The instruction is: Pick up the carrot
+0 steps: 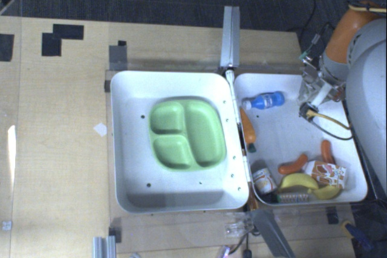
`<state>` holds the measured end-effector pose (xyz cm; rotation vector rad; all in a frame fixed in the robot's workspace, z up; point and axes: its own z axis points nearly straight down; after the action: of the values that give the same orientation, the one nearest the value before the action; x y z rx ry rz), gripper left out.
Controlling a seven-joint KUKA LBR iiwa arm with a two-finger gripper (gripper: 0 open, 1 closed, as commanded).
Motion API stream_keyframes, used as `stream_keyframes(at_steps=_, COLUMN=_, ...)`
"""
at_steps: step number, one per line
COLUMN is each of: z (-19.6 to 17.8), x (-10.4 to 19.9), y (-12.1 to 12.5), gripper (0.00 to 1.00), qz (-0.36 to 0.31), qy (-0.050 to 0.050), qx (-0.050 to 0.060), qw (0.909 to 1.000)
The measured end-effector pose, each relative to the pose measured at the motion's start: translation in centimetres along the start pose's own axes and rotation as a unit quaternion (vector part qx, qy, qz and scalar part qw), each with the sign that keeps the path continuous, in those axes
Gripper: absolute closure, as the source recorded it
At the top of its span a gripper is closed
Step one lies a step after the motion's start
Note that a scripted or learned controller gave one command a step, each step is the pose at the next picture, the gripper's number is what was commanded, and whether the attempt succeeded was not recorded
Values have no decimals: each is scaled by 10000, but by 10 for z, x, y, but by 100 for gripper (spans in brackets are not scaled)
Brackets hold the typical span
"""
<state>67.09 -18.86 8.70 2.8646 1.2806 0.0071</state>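
The grey arm comes in from the right and bends over the far side of the right bin (284, 136). Its gripper (311, 93) hangs near the blue bottle (264, 100), maybe just above the floor. I cannot tell if it is wide or narrow. The carrot (247, 125) lies along the bin's left wall, apart from the gripper. Bare white floor sits between them.

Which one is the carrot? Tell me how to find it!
Go to the right-hand white bin, not the one holding the green plate. The carrot lies along that bin's left wall, right by the blue bottle. It is long, thin and orange with a dark green end, unlike the shorter, redder sausages by the banana.
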Motion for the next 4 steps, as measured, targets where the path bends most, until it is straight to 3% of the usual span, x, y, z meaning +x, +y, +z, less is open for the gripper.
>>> stream_keyframes(at_steps=1, z=-8, x=0, y=-32, gripper=100, qz=-1064, qy=0, qx=8, qw=9943)
stream_keyframes(at_steps=2, z=-17, x=3, y=-2, gripper=100, qz=-997, qy=3, qx=-3, qw=9950)
stream_keyframes(at_steps=4, z=0, x=-6, y=6, gripper=100, qz=320, qy=5, qx=-1, qw=9995)
